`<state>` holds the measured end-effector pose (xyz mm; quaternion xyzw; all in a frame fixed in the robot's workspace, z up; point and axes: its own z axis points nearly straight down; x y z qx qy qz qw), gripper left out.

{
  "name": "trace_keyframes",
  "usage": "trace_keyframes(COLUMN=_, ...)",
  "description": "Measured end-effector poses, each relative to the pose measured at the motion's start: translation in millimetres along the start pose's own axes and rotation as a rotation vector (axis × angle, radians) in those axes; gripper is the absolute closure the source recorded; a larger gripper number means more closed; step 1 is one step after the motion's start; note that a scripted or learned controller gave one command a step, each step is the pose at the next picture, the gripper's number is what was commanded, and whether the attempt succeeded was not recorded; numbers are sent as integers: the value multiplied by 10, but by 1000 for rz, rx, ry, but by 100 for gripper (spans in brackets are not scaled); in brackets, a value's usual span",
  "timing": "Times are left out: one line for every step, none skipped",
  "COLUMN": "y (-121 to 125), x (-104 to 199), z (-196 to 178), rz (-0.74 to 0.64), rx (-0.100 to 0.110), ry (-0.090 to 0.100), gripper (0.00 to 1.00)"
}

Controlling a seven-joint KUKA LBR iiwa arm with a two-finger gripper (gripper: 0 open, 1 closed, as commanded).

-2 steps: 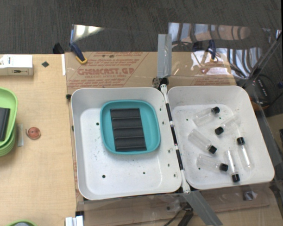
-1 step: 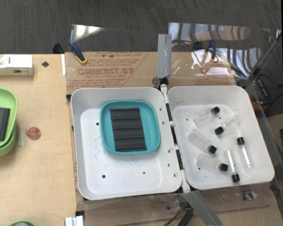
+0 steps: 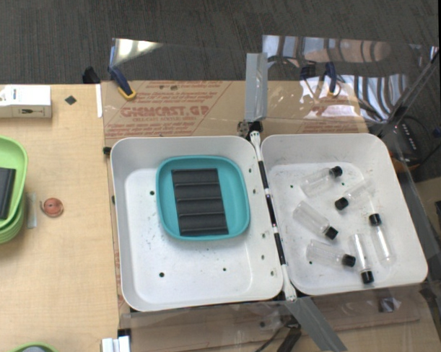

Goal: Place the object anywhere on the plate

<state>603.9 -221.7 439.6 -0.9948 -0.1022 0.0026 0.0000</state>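
Teal rounded-square plastic plate (image 3: 202,198) with a dark ribbed insert sits in the left white bin (image 3: 137,275). Six clear plastic vials with black caps (image 3: 316,181) lie scattered in the right white bin (image 3: 397,274), all well apart from the plate.
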Motion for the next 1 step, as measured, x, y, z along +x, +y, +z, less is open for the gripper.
trace_keyframes(y=40, x=198, z=2, rz=0, rx=0, ry=0, gripper=0)
